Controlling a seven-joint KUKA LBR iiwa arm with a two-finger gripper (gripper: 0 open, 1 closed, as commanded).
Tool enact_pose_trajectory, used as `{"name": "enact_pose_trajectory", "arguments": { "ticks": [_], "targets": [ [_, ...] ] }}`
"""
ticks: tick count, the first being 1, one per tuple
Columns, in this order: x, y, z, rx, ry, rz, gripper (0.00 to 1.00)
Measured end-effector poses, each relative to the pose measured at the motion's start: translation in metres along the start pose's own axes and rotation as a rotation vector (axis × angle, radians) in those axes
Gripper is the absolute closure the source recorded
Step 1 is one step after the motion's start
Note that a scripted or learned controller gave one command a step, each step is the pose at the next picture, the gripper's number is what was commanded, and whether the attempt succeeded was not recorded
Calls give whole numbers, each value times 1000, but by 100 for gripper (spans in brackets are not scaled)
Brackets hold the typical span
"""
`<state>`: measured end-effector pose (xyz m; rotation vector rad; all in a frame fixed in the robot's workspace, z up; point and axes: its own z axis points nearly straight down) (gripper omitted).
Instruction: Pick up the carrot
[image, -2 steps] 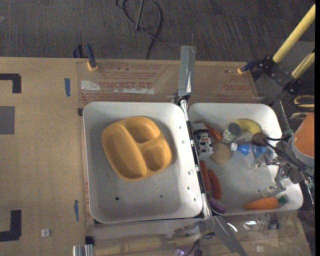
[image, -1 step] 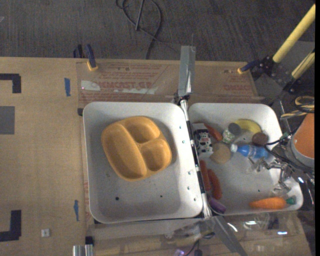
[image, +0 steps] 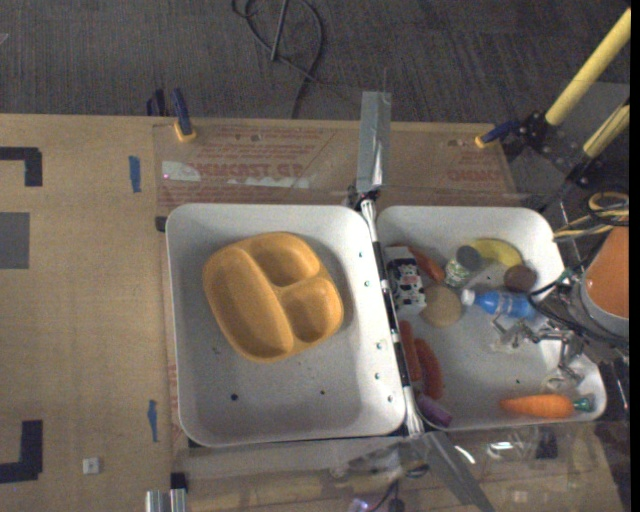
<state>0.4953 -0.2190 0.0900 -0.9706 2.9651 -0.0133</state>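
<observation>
- Two white bins sit side by side on a tan wooden bench (image: 80, 330) marked with black squares and short strips of blue tape.
- Dark carpet and a loose black cable (image: 285, 40) lie beyond the bench's far edge; yellow poles (image: 595, 65) stand at the upper right.
- Faint red printing shows on the cardboard (image: 250, 165) behind the bins, too blurred to read.
- Left bin (image: 190, 400): a yellow divided tray (image: 272, 295).
- Right bin (image: 480, 400): the carrot (image: 537, 405) lies near the front edge, alongside a banana (image: 497, 250), a blue bottle (image: 500, 303) and other small items.
- Gripper (image: 560, 345) is at that bin's right side, above the carrot; whether it is released or clenched cannot be told.
</observation>
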Motion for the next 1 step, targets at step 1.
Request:
{"name": "enact_pose_trajectory", "arguments": {
  "ticks": [1],
  "targets": [
    [-8, 14, 0, -1, 2, -195, 0]
  ]
}}
